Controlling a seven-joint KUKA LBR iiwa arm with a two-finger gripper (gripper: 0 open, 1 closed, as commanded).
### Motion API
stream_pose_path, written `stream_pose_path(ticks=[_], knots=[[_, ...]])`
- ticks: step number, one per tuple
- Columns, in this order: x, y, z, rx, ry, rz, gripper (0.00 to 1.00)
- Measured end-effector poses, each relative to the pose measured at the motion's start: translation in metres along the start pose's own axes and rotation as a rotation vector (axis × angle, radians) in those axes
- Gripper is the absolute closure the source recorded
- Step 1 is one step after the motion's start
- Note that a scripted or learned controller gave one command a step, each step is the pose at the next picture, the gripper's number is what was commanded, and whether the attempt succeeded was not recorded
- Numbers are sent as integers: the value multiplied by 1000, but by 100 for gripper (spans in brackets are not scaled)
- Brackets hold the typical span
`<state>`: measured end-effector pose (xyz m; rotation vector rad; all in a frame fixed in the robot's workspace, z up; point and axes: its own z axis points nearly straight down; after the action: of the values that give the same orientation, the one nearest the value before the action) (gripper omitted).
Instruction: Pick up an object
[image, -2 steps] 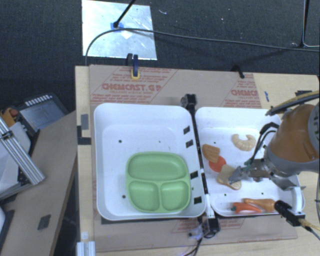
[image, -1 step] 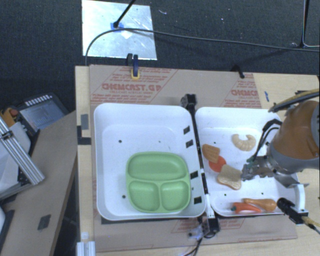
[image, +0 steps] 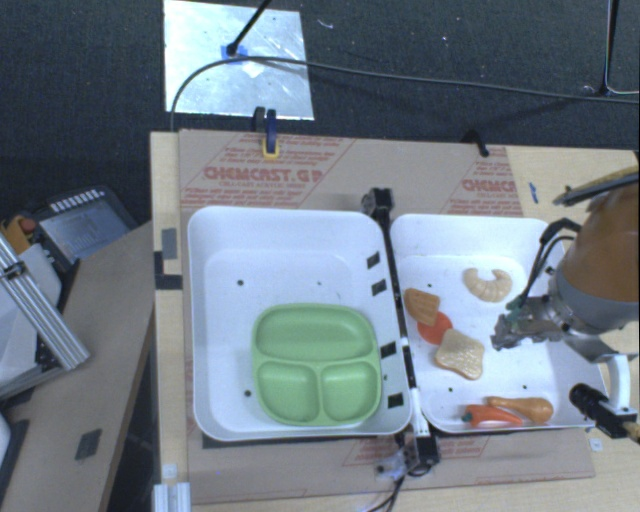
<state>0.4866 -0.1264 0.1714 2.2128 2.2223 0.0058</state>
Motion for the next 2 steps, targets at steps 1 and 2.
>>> stream_pose_path(ticks=[1, 2], knots=[[-4, 6, -45, -1, -1, 0, 100], [-5, 8, -88, 0, -1, 0, 100]])
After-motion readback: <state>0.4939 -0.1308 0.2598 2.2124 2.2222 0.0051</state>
